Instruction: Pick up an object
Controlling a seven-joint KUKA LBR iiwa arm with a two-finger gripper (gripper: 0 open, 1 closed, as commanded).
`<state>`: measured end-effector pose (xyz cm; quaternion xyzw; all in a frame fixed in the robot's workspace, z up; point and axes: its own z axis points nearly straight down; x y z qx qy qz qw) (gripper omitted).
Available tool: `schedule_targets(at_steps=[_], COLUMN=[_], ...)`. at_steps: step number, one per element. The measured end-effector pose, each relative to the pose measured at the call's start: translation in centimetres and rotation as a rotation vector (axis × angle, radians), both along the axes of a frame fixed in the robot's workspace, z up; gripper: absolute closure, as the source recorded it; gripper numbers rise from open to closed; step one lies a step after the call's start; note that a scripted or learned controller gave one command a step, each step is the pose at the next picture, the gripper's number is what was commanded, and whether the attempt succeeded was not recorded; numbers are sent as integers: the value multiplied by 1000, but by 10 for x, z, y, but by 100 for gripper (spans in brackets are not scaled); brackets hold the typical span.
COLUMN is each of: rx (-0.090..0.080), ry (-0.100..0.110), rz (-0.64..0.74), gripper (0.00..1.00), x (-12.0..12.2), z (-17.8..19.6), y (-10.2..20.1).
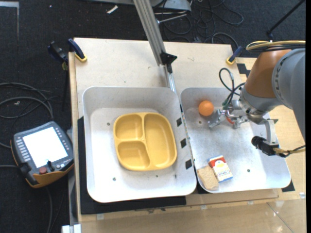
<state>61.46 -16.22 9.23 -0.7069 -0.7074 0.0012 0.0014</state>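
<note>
The gripper hovered in the right bin, just beside the round orange ball; finger spacing could not be told.

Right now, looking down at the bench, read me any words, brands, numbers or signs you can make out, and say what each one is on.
No text can be read in this view.
Small red and white box in the right bin: printed graphics, too small and blurred to read.
Teach pendant on the floor to the left: its screen is washed out white, no characters legible.
Yellow divided tray, orange ball: no markings seen.
</note>
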Motion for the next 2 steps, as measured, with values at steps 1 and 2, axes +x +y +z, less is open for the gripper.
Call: schedule_targets(at_steps=[1, 2], rx=[-2, -2], ry=[-6, -11], rz=[0, -1], gripper=[100, 100], x=[2, 4], z=[14, 76], y=[0, -6])
